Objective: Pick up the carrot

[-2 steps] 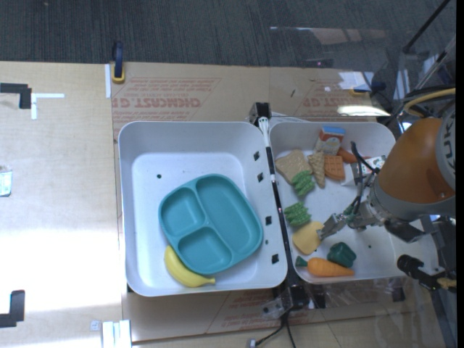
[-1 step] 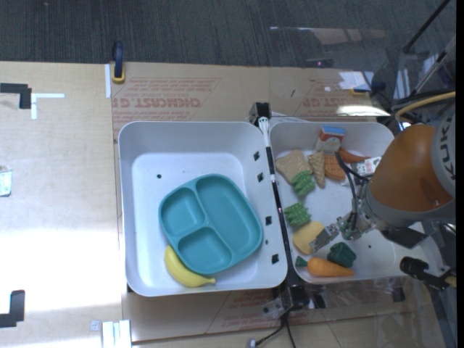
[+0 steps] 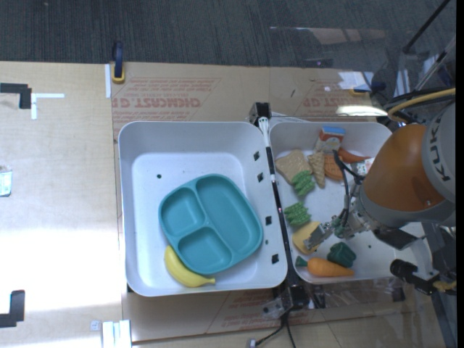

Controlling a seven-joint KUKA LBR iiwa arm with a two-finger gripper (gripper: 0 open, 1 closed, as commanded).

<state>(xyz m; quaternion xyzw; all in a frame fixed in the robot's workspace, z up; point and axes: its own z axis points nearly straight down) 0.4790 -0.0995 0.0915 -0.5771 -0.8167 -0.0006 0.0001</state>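
The left white plastic bin (image 3: 138,158) holds a teal divided plate (image 3: 210,223) and a yellow banana (image 3: 185,270). In the right white bin (image 3: 377,267), the orange toy carrot (image 3: 330,268) lies near the front, touching a dark green toy (image 3: 341,253). The end effector (image 3: 335,229) hangs just above; I cannot tell its grip. It might grab the green toy or push the carrot away.
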